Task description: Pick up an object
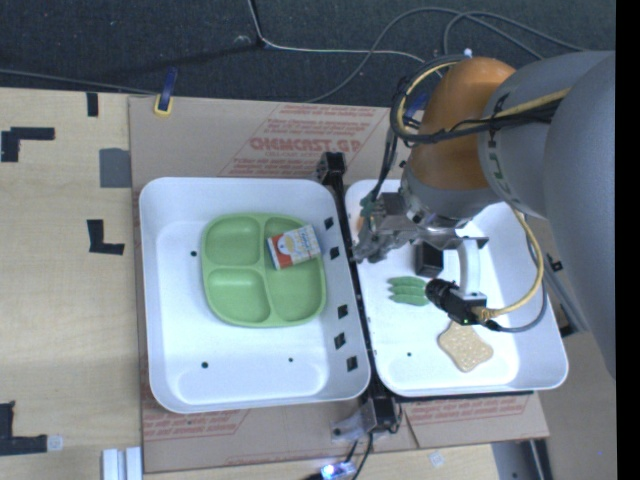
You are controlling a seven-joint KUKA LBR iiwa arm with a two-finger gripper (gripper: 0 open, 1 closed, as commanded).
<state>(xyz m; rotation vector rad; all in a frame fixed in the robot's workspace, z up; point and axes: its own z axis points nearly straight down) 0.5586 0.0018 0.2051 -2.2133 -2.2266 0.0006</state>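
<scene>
Two-finger gripper [372, 240] of the grey arm with an orange band [462, 118] hangs low over the right shallow white bin [530, 368], at its left wall; grip state cannot be told. Nearby in this bin lie a green pea-pod toy [408, 290] and a tan cracker-shaped piece [465, 347]. Left white bin [165, 368] holds a green sectioned plastic plate [235, 293] bearing a small orange-and-white carton [293, 245]. Both bins rest on brown cardboard [280, 138] over a pale wooden bench [60, 318].
</scene>
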